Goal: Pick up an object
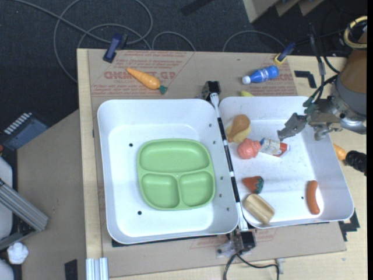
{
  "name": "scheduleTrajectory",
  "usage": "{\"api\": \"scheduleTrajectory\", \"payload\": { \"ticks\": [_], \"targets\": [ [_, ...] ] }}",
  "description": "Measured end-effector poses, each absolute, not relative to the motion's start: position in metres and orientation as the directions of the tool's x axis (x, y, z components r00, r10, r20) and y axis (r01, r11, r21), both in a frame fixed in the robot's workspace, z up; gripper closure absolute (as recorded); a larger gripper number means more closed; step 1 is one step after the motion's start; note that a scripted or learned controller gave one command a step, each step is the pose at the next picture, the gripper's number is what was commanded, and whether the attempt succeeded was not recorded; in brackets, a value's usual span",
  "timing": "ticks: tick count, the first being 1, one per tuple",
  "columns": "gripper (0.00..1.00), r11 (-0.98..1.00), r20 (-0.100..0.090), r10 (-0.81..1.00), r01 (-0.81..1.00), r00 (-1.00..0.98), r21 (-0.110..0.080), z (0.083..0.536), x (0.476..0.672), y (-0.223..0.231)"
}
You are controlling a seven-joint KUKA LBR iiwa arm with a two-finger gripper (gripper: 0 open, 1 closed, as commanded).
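You are seeing the gripper (289,128) hanging over the right bin (326,212), fingers spread and grasping nothing, just beside the small tube (274,147) lying near the pink toy (249,149).

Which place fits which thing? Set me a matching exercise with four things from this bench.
Things:
1. green three-compartment plate
2. orange toy carrot
3. red toy sausage
4. blue and white toy bottle

Places:
A. on the cardboard behind the left bin
B. in the right bin, near its front right corner
C. in the middle of the left bin
D. on the cardboard behind the right bin

Pairs: 1-C, 2-A, 3-B, 4-D
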State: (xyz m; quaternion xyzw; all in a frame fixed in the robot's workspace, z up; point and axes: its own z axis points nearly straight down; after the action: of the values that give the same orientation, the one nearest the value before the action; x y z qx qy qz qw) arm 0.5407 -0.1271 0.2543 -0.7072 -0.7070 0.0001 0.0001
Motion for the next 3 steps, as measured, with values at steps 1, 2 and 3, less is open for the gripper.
{"api": "scheduleTrajectory", "payload": {
  "ticks": [1,2,3],
  "targets": [
    [0.00,0.002,0.001,1.000,1.000,-0.002,-0.001,0.185,0.600,-0.086],
    [0.00,0.002,-0.002,1.000,1.000,-0.002,0.012,0.124,0.588,-0.101],
    [0.00,0.000,-0.001,1.000,1.000,0.000,0.000,0.084,0.601,-0.104]
  ]
}}
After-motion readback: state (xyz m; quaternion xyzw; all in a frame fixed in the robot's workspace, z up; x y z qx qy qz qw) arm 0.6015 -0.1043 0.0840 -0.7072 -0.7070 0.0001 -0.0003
